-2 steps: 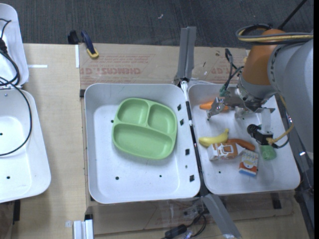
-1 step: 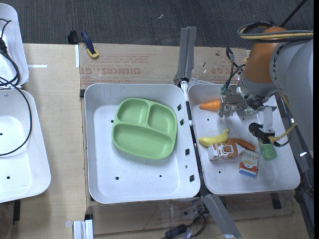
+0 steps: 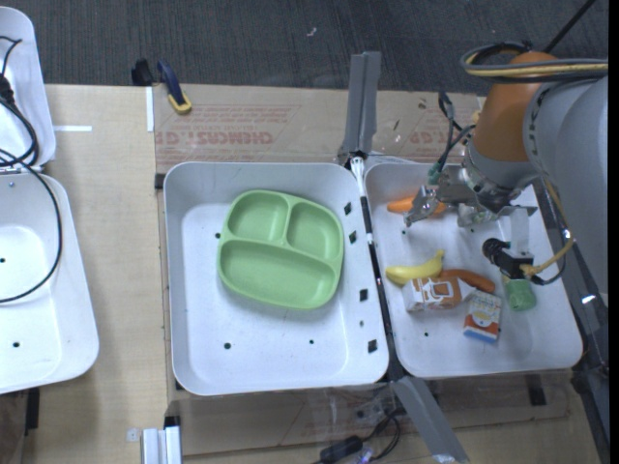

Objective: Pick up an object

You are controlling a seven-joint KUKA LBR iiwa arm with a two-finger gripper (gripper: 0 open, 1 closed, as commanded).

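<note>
In the right bin (image 3: 542, 356), my gripper (image 3: 442, 211) hangs low over the far left part, its fingers (image 3: 418, 210) spread open. An orange carrot-like piece (image 3: 399, 204) lies on the bin floor there, its right end hidden beneath the left finger; nothing is clamped. Nearer the front lie a yellow banana (image 3: 416, 270), a small brown-and-white carton (image 3: 434, 295), a long orange piece (image 3: 471, 278), a white-and-blue carton (image 3: 483, 318) and a small green object (image 3: 521, 296).
The left bin (image 3: 193, 346) holds a green divided plate (image 3: 282, 249). A grey divider post (image 3: 362, 104) stands behind the seam between the bins. The arm's body and cables (image 3: 542, 114) cover the right bin's far right corner. A white appliance (image 3: 29, 259) stands at far left.
</note>
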